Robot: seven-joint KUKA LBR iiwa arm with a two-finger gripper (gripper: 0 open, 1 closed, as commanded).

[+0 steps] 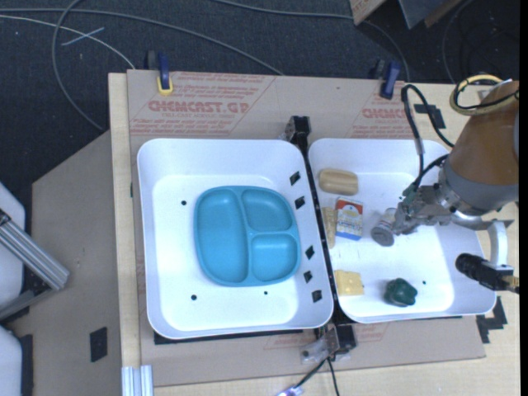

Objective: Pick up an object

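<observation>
Two shallow white plastic bins sit side by side on a pale board. The left bin (pixel 165 295) holds a light blue plastic plate (pixel 246 234) with three compartments, lying flat near the bin's middle. The right bin (pixel 437 304) holds the loose objects: a tan, rounded, bread-like block (pixel 338 180) lies near the far left corner; just below it a small flat packet with a red-and-white label and a blue edge (pixel 349 219) lies beside a pale yellow piece (pixel 330 221) against the divider; a small yellow cracker-like square (pixel 349 283) lies by the near left corner; and a dark green, lumpy rounded object (pixel 401 291) rests close to the near wall, well apart from the packet. The grey arm with its orange-brown band (pixel 487 151) reaches in from the right, and its metal two-finger gripper (pixel 386 233) hangs low over the middle of the right bin, to the right of the labelled packet and above the green object in the view. Whether its grasp is released or clenched cannot be told, and nothing can be seen held in it
</observation>
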